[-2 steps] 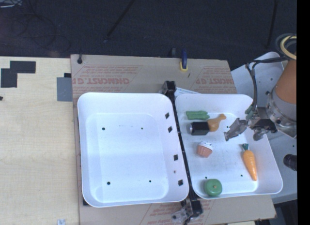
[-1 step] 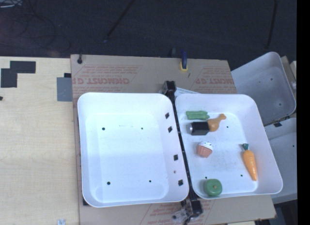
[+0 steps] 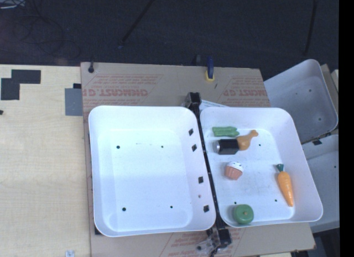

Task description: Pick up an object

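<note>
Right now carrot [image 3: 285, 188] lies in right bin [image 3: 298, 134]; cupcake [image 3: 234, 170] nearby.

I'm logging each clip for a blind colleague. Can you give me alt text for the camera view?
Two shallow white bins sit side by side on a bench; the right bin holds a carrot, a cupcake, a round green toy, a green bean-like piece, a black cylinder and a tan drumstick. The left bin lies beside it.

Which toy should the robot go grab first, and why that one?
Probably reach down over the orange toy carrot in the right white bin. It lies alone, apart from the pink cupcake toy and round green toy, so fingers would have room.
</note>
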### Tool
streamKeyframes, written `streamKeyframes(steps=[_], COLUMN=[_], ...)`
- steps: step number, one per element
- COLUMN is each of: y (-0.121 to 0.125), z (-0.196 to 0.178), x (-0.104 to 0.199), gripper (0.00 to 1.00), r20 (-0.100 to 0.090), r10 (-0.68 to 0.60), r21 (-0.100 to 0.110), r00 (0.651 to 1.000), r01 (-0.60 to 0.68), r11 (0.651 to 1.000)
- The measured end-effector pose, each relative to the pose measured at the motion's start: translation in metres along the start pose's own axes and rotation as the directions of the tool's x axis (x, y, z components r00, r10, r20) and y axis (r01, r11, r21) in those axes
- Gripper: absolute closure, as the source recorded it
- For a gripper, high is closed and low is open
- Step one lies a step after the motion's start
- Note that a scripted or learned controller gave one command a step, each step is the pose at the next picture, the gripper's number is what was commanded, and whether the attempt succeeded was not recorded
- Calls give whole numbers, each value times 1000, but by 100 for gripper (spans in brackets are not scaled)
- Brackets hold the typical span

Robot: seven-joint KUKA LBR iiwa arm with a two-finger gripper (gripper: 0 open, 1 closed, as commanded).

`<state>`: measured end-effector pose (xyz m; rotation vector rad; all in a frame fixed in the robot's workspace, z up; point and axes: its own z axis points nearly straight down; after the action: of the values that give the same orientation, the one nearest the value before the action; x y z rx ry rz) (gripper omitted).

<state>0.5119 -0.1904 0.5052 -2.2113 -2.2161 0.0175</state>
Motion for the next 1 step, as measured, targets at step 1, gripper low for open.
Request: streamKeyframes(steps=[1], y=[-35], z=[61], x=[61], gripper=[100], r20=[-3], r10=[-2], r21=[0], r00=[1000], r01=[2], r11=[1000])
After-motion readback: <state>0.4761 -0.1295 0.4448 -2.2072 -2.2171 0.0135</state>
